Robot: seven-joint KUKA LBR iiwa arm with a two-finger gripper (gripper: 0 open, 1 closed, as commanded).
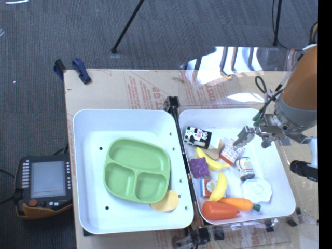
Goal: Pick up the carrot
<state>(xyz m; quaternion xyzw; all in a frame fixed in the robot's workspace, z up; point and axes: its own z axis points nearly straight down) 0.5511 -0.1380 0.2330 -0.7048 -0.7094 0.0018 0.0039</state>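
Observation:
The carrot [237, 203] is orange with a green stub at its right end. It lies flat near the front edge of the right bin [282, 178], just above a larger red-orange vegetable [220, 211]. My gripper [243, 138] hangs over the upper middle of that bin, well behind the carrot, beside an orange-and-white packet [228, 152]. Nothing shows in its grasp. The grey arm with its orange band [303, 87] comes in from the right.
The right bin also holds a cow-patterned carton [198, 136], purple grapes [199, 167], two bananas [220, 187], a small can [245, 168] and a fried egg [258, 191]. The left bin [88, 139] holds a green divided plate [137, 169] and a yellow piece [166, 202].

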